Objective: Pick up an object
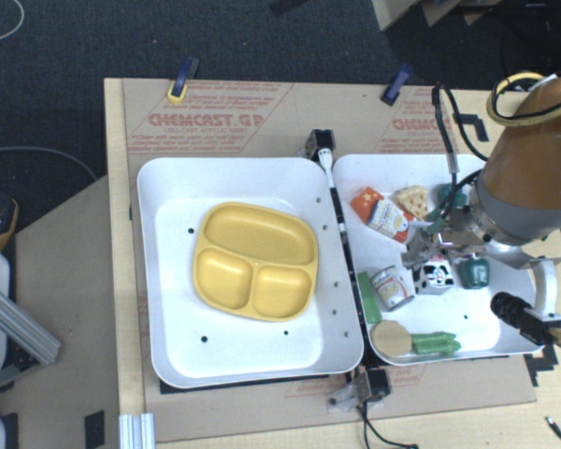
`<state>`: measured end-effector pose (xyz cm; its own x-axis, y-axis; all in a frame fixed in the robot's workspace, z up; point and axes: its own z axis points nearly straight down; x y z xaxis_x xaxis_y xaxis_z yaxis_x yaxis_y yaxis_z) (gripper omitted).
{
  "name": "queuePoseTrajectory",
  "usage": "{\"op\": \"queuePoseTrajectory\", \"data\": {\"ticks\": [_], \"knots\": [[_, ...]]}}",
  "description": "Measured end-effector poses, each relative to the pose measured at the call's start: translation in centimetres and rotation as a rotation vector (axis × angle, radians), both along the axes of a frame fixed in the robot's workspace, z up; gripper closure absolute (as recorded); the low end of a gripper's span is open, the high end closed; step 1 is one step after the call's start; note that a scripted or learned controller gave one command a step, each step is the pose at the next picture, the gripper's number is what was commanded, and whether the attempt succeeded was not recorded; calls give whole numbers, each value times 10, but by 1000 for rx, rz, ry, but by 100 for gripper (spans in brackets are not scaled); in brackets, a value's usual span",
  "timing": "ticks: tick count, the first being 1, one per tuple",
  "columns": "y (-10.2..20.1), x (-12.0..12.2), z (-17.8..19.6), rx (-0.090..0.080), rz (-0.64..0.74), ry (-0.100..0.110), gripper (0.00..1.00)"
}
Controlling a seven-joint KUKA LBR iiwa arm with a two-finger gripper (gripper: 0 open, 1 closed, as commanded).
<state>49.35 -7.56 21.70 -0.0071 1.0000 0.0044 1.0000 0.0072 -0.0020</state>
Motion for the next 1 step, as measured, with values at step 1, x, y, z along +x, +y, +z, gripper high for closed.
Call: {"op": "queuePoseTrajectory", "data": {"ticks": [1], "knots": [[11, -10, 0, -2, -5, 2, 100]]}}
